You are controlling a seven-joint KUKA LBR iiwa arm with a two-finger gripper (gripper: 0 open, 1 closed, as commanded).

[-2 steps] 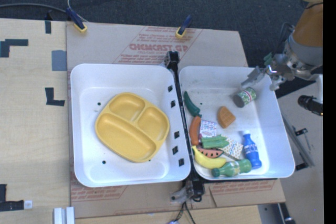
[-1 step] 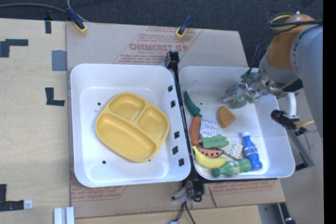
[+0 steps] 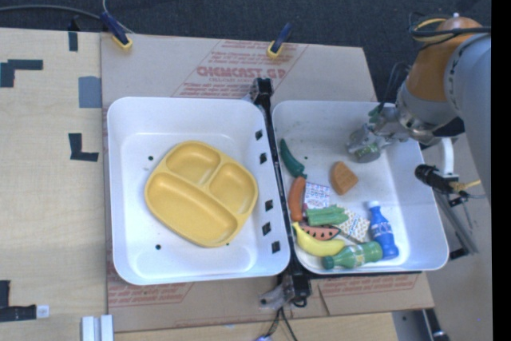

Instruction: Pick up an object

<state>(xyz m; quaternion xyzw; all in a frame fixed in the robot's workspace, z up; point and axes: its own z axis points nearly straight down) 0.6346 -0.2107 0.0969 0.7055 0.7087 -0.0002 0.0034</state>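
Gripper: seen low in right bin, upper right of frame; finger spread cannot be told | nothing seen held | toys piled lower in bin: orange bread piece, blue bottle, banana, green bottle

Glossy yellow plastic tray sits in a smooth white plastic bin, on matt brown cardboard beneath.

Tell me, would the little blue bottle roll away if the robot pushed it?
Probably yes. The blue bottle lies on its side in the right bin, and its round body looks apt to roll. The green bottle beside it might stop it. It looks like a small toy, so likely light.
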